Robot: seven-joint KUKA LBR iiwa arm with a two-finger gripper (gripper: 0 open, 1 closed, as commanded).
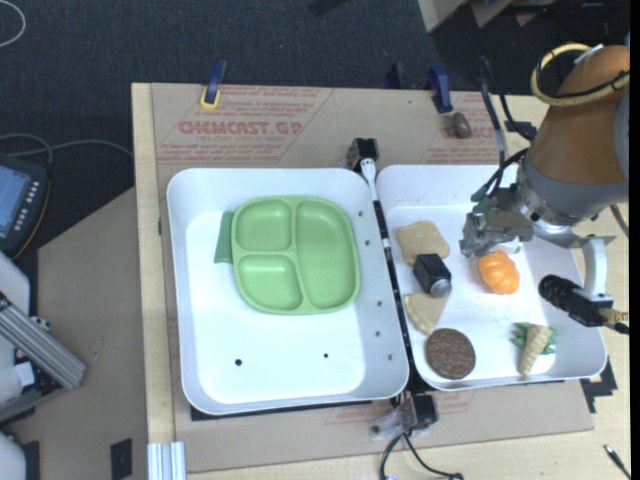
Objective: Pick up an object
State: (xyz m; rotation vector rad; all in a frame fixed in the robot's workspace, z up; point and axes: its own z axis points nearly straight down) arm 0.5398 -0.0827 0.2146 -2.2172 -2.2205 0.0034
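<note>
Fingers apparently just above orange object, right bin.

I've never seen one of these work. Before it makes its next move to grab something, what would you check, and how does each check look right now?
1. Is there something to pick nearby? Ok: an orange fruit-like object lies in the right bin, just beside the tool.
2. Is the tool already holding anything? Cannot tell: its tip is hard to make out from above.
3. Is the target crowded? Ok: the black block lies apart from the orange object.
4. Is the tool directly over the target? Not ok: it looks offset up and left of it.
5. Is the green tray out of the way? Ok: it sits in the left bin.
</note>
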